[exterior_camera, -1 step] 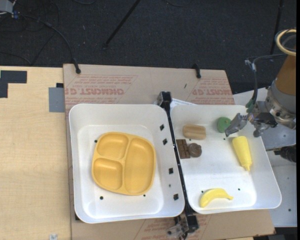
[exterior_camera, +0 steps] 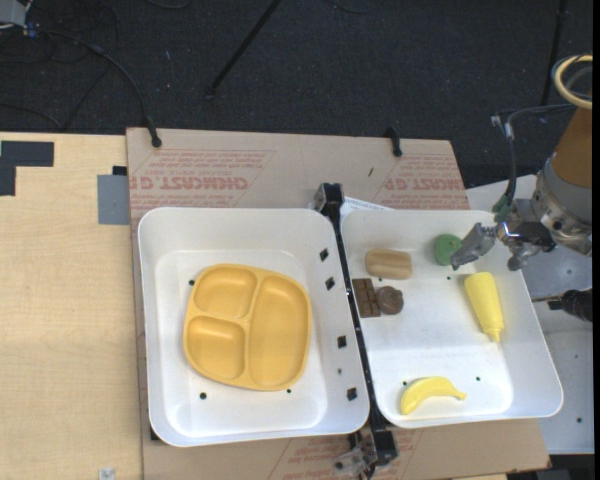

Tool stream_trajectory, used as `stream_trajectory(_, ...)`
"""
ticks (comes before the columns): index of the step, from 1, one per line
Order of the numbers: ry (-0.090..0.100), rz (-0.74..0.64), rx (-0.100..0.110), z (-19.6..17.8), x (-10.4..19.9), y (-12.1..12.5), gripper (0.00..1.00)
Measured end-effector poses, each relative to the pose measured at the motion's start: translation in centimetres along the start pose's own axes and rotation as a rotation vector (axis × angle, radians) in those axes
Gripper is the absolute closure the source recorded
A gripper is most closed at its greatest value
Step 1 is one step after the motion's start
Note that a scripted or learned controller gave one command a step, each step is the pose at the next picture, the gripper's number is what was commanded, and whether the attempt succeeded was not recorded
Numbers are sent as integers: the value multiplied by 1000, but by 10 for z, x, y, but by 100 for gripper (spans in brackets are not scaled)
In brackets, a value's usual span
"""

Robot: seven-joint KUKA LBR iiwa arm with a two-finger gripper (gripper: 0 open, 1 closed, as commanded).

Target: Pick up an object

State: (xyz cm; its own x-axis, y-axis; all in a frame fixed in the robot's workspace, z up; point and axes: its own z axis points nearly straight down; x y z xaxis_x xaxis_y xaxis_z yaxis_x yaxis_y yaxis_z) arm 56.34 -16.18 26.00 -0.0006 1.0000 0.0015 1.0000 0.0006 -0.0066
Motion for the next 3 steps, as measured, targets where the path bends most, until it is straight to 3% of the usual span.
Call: stream_trajectory(3,2,1,4,153,-7,-21,0)
